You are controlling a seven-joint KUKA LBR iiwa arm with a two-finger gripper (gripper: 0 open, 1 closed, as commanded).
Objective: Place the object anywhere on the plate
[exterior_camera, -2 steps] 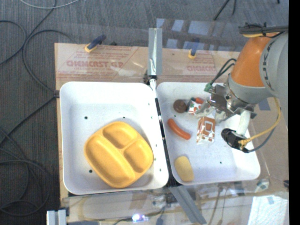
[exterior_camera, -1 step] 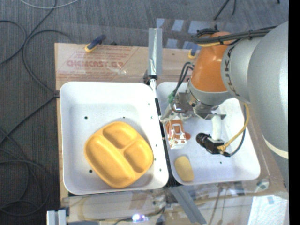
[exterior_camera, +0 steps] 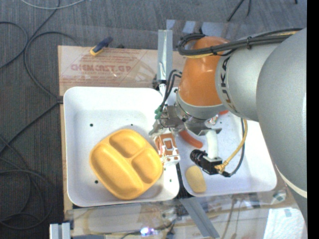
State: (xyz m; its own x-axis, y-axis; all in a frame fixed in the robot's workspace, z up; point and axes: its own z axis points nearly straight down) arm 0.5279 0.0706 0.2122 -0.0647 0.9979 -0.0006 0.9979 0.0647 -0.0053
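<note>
Starting nearest, we see a potato-like lump (exterior_camera: pixel 196 179) in the right bin (exterior_camera: pixel 259 183) and the yellow plate (exterior_camera: pixel 126 163) in the left bin (exterior_camera: pixel 84 108). Our hand (exterior_camera: pixel 167 146) sits over the divide, apparently clamped on a small orange-and-white object (exterior_camera: pixel 168 150) just beside the plate's right rim.

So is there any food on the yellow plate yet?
No. The yellow plate shows just its bare compartments; the potato lies in the right bin.
</note>
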